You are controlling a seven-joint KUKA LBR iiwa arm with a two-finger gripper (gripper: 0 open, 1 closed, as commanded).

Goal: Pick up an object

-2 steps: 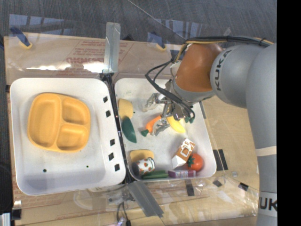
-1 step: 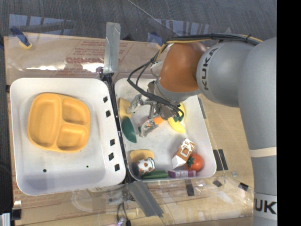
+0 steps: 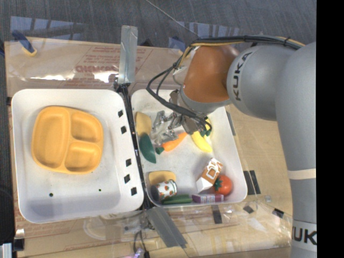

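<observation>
One carrot (image 3: 174,142) just beneath gripper (image 3: 163,127)

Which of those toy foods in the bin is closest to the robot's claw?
The orange carrot, lying just under the gripper. The tomato and green cucumber sit farther off, near the bin's front edge.

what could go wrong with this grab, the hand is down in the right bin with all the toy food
1. The hand sits among crowded items: the orange carrot, the dark green vegetable and a yellow piece lie close together, so it may nudge or pinch more than one.
2. It works close to the right bin's inner wall, so a finger could catch it.
3. The carrot looks smooth and tapered, so it might slip out on lifting.
</observation>
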